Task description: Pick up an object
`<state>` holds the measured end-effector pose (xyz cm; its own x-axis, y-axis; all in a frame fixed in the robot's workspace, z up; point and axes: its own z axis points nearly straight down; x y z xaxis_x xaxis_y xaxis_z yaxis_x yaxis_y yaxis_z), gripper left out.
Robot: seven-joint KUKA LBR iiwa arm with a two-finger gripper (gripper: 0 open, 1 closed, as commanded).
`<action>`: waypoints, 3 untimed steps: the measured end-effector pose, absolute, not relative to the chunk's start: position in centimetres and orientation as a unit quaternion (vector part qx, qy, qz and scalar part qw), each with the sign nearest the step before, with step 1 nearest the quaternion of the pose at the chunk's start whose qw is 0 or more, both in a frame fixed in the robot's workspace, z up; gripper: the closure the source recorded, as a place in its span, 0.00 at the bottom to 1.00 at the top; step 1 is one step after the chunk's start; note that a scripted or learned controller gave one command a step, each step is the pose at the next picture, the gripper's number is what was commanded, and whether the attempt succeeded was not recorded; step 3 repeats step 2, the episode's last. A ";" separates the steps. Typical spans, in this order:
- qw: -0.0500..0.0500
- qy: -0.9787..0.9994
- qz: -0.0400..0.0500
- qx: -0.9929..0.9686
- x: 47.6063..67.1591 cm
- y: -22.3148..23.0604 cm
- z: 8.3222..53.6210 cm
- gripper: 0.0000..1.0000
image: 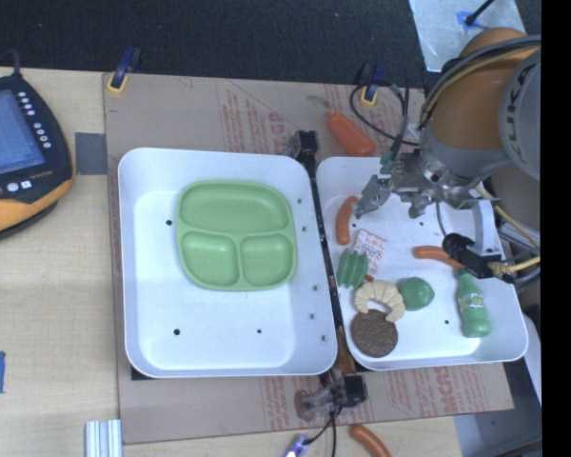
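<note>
My gripper (395, 202) hangs over the back part of the right bin (514, 346), its two fingers spread open with only white bin floor between them. Below and around it lie an orange sausage (344, 220), a small pink-and-white packet (369, 246), a green pickle (351, 268), a pale croissant-like piece (379, 295), a green ball (417, 292), a brown cookie (373, 333), a green bottle (473, 306) and a thin orange piece (436, 253). The sausage is just left of the left finger.
The left bin (143, 341) holds a green divided plate (236, 233). An orange carrot-like toy (349, 133) lies on the cardboard behind the bins, another (371, 439) in front. A teach pendant (19, 160) sits far left. Cables and the arm's body crowd the right bin's right side.
</note>
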<state>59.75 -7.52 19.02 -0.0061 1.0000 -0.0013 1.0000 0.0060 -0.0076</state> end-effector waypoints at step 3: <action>0.000 -0.710 0.004 -0.704 63.8 -9.6 10.2 1.00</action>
